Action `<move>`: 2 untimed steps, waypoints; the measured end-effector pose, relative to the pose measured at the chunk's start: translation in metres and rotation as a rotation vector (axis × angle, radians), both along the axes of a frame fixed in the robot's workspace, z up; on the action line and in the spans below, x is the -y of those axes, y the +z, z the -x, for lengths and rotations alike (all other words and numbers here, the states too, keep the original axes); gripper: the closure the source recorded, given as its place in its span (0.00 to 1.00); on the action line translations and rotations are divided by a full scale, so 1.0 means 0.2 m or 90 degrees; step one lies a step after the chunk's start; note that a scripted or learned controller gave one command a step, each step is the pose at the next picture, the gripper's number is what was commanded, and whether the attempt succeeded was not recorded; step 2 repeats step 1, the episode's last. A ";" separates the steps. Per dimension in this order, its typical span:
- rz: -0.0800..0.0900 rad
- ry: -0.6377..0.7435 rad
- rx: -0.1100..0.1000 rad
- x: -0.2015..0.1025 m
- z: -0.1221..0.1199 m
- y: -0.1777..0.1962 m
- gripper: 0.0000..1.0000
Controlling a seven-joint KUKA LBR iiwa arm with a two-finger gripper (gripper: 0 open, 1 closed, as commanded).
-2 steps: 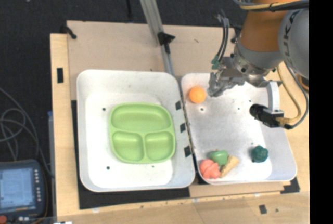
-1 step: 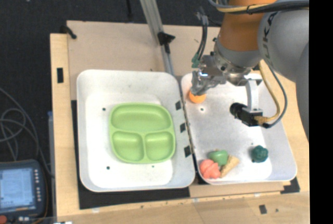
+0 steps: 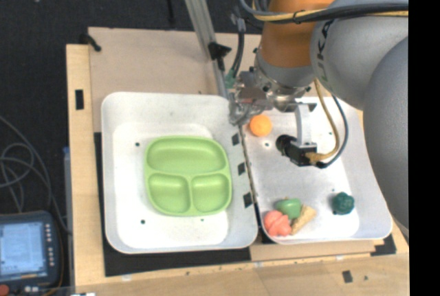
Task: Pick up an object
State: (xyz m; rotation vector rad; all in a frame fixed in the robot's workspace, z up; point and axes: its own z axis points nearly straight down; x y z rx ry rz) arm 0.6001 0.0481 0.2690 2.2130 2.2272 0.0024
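My gripper [image 3: 242, 108] hangs over the far left corner of the right bin [image 3: 364, 219], under the orange wrist band. A small orange ball [image 3: 260, 126] lies just to its right and slightly nearer, close to the gripper body; whether they touch is unclear. Along the bin's near edge lie a pink object [image 3: 277, 222], a light green object [image 3: 289, 207] and a tan piece [image 3: 303, 219], bunched together. A dark green object [image 3: 343, 203] sits apart to their right.
The left bin [image 3: 120, 150] holds a green divided plate [image 3: 188, 174]. A slanted metal post [image 3: 196, 6] rises behind the bins near the gripper. Black and yellow cables [image 3: 302, 150] dangle from the wrist over the right bin. A screen [image 3: 24, 250] sits at lower left.
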 end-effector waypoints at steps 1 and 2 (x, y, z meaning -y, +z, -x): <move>0.000 0.000 0.000 -0.21 -0.10 -0.14 1.00; 0.000 0.000 0.000 -0.21 -0.10 -0.14 1.00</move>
